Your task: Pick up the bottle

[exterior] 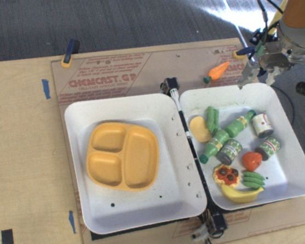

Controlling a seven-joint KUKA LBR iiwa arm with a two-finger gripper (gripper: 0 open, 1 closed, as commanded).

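Note:
Two green bottles lie in the right bin [293,145]. One bottle [239,124] points its pale cap to the upper right. The other bottle [213,146] lies lower left of it, slanted the same way, its neck toward the bin's left wall. The gripper [258,72] hangs from the grey and orange arm at the upper right, above the bin's far rim and well apart from both bottles.
Around the bottles lie three small cans [262,124], a tomato [252,160], a banana [241,193], a pizza slice [226,175], green pods [253,179] and a green vegetable [212,118]. A yellow divided plate [123,154] sits in the left bin [79,155]. A toy carrot [218,71] lies on the board.

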